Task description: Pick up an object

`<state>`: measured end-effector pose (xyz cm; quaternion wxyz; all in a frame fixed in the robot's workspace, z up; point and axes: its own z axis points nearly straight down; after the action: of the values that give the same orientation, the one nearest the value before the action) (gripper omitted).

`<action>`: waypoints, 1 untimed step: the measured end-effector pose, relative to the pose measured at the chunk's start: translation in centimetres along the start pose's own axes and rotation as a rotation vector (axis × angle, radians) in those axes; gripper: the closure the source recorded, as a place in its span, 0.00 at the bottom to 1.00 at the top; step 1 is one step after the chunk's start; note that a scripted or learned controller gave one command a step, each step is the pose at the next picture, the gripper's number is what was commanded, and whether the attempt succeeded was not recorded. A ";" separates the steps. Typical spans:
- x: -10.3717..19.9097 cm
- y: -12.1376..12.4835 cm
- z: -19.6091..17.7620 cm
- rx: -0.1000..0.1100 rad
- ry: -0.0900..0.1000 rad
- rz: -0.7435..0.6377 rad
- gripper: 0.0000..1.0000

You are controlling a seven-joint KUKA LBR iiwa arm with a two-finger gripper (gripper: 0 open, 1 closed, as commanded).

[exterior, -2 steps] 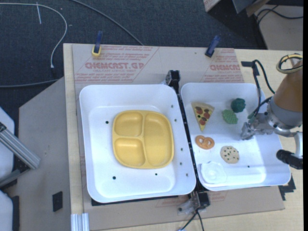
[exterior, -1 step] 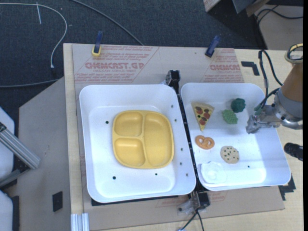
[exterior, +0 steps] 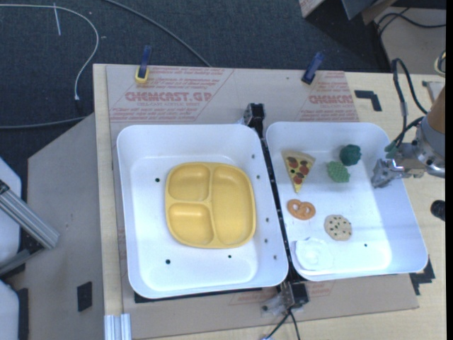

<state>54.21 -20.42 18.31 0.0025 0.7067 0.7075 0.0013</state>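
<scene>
The gripper [exterior: 383, 173] is hanging over the right rim of the right bin [exterior: 396, 222], at the end of the grey arm [exterior: 433, 144] reaching in from the right. Nothing is showing between its metal fingertips, which are pointing left and down toward the bin floor; how wide they are standing apart is too small and blurred to tell.

Closest to the gripper, just to its left and slightly farther back, a dark green broccoli toy [exterior: 350, 153] is sitting beside a lighter green piece [exterior: 338, 172], the two nearly touching. Farther left of the gripper a toy pizza slice [exterior: 298, 168] is lying flat with its tip pointing toward the front of the bin. Left of the gripper and nearer the front, a small pretzel [exterior: 301, 209] is lying just beside a chocolate-chip cookie [exterior: 338, 227], a little apart from each other. A white round object [exterior: 310, 253], hard to make out against the bin floor, is resting near the front left corner, well away from the gripper.

Well to the gripper's left, across the divide between the bins, a yellow compartment plate [exterior: 210, 204] is lying in the middle of the left bin [exterior: 141, 154].
</scene>
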 end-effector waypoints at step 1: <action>0.1 0.1 -4.3 0.000 0.000 0.000 1.00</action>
<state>54.25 -20.29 22.64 0.0024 0.7066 0.7076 0.0013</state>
